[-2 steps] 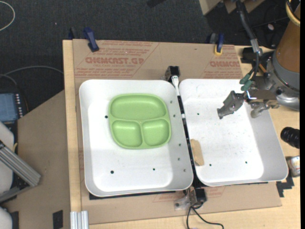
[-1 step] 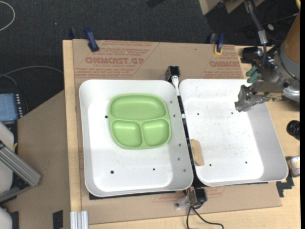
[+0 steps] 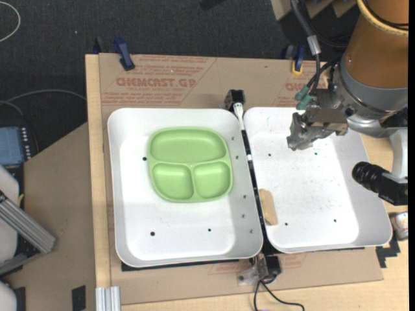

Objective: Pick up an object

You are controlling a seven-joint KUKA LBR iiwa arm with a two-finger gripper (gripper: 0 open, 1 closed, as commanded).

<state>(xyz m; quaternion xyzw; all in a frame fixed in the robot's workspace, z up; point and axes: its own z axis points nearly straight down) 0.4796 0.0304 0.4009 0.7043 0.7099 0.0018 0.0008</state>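
A light green divided plate [image 3: 190, 163] with three compartments lies in the left bin [image 3: 133, 238]. A small tan wooden piece [image 3: 268, 207] lies flat along the left edge of the right bin [image 3: 337, 235]. My gripper [image 3: 302, 140] hangs over the upper middle of the right bin, up and to the right of the wooden piece and well apart from it. Nothing shows between its fingertips.
The two white bins sit side by side on a brown cardboard sheet [image 3: 162, 80]. Blue clamps [image 3: 123, 54] hold the sheet's far edge. A black fitting [image 3: 379, 180] juts in over the right bin's right side. The big grey and orange arm [image 3: 379, 50] fills the upper right.
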